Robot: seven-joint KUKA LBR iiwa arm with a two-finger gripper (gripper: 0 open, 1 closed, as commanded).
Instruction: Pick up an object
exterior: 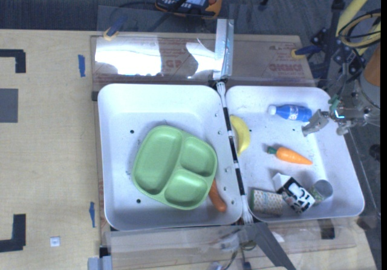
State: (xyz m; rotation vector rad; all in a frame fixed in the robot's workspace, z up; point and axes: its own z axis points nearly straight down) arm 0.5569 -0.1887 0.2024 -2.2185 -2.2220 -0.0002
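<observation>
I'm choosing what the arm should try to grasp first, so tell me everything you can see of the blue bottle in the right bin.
The blue bottle is small and looks like plastic, with a blue body and a white cap at its left end. It lies on its side, roughly level across the view, near the back of the right bin. It rests on the bin floor apart from the other items; the carrot lies nearer the front. The gripper hangs just right of it, not touching.

The arm is seen at the right edge of the camera view, its orange band at the upper right. The gripper (326, 122) is held low at the right side, and its two fingers (314, 123) are spread apart with nothing between them.
</observation>
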